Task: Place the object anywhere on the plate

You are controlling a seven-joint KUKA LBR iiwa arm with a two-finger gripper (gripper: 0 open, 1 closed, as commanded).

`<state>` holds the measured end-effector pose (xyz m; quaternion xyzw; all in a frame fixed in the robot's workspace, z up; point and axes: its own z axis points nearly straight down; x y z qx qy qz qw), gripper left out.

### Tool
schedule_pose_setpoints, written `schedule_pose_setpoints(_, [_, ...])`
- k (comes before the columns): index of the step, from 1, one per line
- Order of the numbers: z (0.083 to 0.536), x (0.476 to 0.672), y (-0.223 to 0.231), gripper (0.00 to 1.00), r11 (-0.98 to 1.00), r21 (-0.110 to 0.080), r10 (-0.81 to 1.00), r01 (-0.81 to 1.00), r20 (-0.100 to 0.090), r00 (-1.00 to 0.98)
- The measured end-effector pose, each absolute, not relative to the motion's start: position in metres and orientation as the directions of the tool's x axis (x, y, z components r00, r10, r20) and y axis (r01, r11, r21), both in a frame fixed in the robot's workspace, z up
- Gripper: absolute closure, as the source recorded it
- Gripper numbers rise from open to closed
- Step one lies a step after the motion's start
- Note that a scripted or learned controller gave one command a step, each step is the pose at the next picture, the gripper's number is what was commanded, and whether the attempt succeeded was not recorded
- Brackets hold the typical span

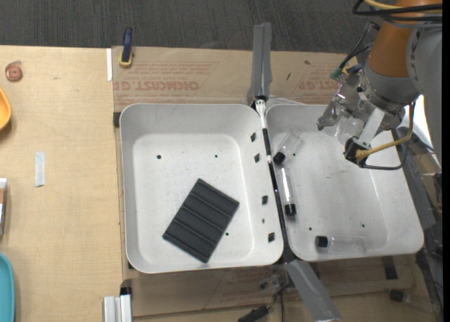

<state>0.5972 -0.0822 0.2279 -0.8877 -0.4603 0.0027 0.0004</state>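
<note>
Plate (202, 219): dark ribbed rectangle, matte, rigid-looking, flat on the floor of the left bin (140, 166), skewed to the bin walls.

Object: likely the clear tube (283, 185) with black caps, lying along the left wall of the right bin (394, 236), just beside the divider. Judged light, stiff, smooth and slippery; prone to roll. Best taken across its middle, between the caps. Which item is meant is uncertain: a small black-capped piece (322, 242) lies near the right bin's front edge.

End effector (351, 125): translucent, over the right bin's far corner, well apart from the tube; grip state cannot be told.

Bins: white, shallow, glossy, rounded corners. Tabletop (63, 138): pale wood.
</note>
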Motion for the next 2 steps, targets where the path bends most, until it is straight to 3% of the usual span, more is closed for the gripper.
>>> schedule_pose_setpoints(1, [0.337, 0.649, -0.013, 1.0, -0.181, -0.003, 0.984, 0.984, -0.003, 0.181])
schedule_pose_setpoints(2, [0.314, 0.659, 0.071, 1.0, -0.242, -0.004, 0.97, 0.97, -0.004, 0.242])
